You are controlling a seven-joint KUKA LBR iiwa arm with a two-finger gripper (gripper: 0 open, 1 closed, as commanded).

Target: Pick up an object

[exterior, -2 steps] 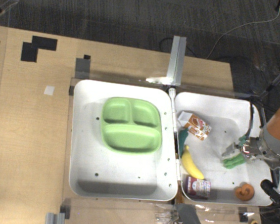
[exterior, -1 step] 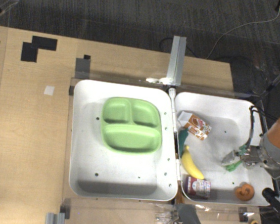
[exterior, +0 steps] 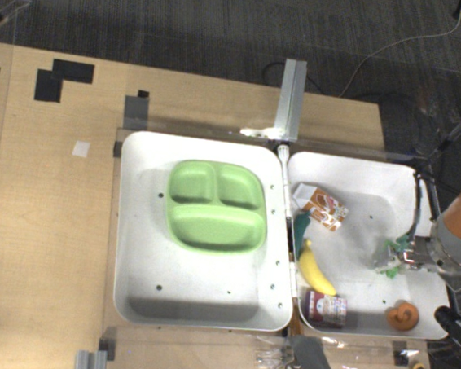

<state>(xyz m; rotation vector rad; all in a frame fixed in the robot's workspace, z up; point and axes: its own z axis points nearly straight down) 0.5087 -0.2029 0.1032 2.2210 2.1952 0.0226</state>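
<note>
You are looking at a robotics lab: a plywood desk (exterior: 38,225) carries two white bins (exterior: 133,292) clamped by a metal post (exterior: 292,96), dark carpet (exterior: 191,12) lies behind, and loose cables (exterior: 401,46) trail across it.

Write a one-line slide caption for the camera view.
KUKA arm's gripper low in the right bin by banana, can and carton; green tray fills the left bin.
</note>
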